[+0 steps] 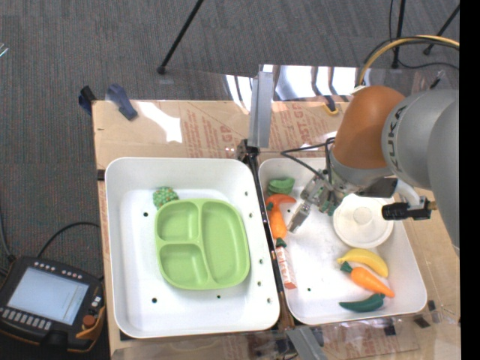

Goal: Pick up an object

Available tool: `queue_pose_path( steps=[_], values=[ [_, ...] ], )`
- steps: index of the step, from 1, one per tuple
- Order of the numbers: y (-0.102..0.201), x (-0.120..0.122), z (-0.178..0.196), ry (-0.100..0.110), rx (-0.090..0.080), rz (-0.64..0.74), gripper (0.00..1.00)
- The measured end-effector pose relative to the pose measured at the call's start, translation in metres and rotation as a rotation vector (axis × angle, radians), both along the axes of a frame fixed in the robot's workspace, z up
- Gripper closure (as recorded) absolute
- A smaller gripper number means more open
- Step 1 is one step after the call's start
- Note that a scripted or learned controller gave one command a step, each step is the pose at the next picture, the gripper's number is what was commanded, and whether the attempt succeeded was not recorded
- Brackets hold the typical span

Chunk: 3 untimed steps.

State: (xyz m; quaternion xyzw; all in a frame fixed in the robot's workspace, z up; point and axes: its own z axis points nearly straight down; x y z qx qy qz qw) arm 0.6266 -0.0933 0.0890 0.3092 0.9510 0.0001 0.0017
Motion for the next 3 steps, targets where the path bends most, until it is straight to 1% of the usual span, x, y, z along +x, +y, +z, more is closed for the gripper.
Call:
queue_pose_path(
  steps=[1,2,3],
  values=[
    [-0.084,-0.058,-0.001,0.003,-0.001,0.009,0.0],
    [-0.002,-0.021,-0.001,0.003,0.002,-0.075,0.0],
    [0.003,-0.006,0.0,0.001,-0.009,-0.176,0.0]
  ],
)
